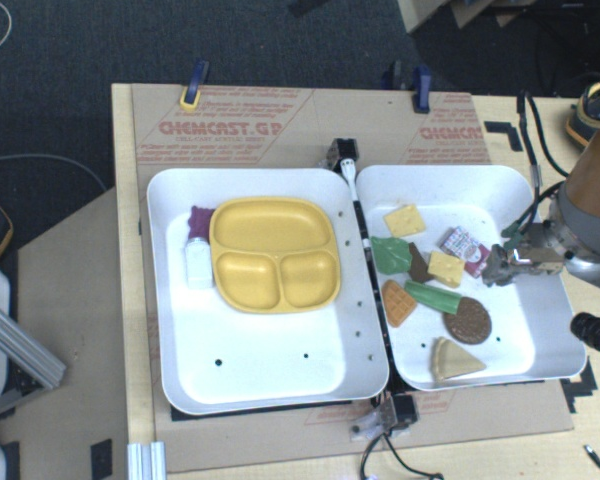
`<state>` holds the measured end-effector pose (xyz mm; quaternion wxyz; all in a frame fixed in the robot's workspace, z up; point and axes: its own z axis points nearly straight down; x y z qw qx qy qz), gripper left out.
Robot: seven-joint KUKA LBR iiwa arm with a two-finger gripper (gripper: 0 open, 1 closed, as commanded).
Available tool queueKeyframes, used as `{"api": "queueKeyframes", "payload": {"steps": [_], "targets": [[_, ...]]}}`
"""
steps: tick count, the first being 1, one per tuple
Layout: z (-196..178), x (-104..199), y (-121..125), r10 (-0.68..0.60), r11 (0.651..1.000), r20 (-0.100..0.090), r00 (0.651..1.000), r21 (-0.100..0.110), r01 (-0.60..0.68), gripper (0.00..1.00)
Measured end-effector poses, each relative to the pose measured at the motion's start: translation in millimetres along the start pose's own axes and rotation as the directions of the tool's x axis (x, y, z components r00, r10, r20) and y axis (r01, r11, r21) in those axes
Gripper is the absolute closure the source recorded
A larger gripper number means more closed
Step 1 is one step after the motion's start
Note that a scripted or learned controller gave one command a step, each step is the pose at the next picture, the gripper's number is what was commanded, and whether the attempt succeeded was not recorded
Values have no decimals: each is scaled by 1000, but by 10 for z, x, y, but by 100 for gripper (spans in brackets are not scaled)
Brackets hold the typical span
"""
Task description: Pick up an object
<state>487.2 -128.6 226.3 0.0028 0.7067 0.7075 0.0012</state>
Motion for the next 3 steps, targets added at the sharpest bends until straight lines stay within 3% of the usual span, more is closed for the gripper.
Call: {"api": "queueKeyframes", "payload": {"steps": [2, 3], "targets": [[-91, 726, 872, -4, 1000, -2, 1000, 0, 4, 100], [22, 1145, 1180, -3, 1000, -2, 1000, 1, 3, 100]]}}
